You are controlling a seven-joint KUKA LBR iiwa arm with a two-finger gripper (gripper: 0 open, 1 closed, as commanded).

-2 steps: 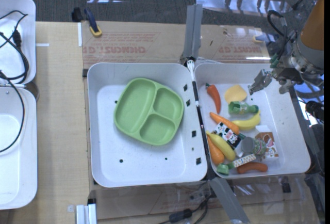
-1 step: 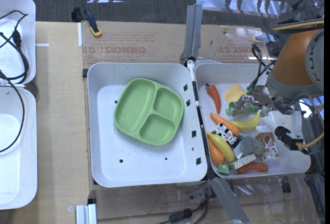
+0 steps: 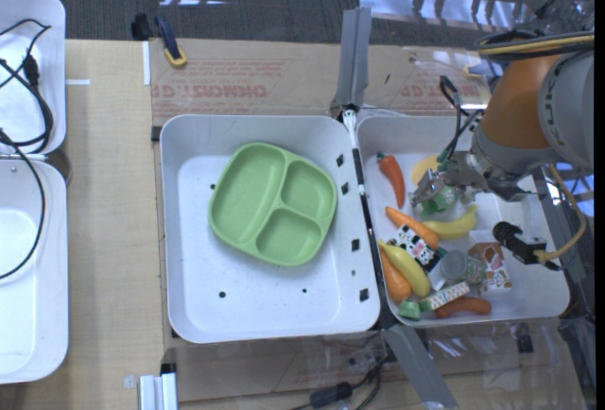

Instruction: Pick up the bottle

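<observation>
We are looking down on the grey arm with its orange band (image 3: 529, 106), which is reaching into the right-hand shallow white bin (image 3: 534, 295). Its two-finger gripper (image 3: 437, 183) is hanging low over the clutter in the upper middle of that bin. Just beneath it is lying a small greenish, partly see-through object (image 3: 440, 203), which we are taking to be the bottle, though it is too small and too covered for us to be sure. It is touching or nearly touching the curved yellow toy banana (image 3: 458, 226) on its lower side, with the orange toy carrot (image 3: 391, 179) lying near on the left. We cannot tell whether the gripper is apart or closed, nor whether it is holding anything, because its own body is hiding the tips. The risks, as we are judging them, are coming mostly from the crowding. A close could be catching the banana along with the bottle, or instead of it. A smooth, rounded bottle lying on its side could be squirting out sideways under the squeeze. A descent slightly off centre could be pushing the bottle deeper among its neighbours. The left white bin (image 3: 189, 210), bearing the pale green divided plastic plate (image 3: 274, 205), is sitting well apart and playing no part here.
</observation>
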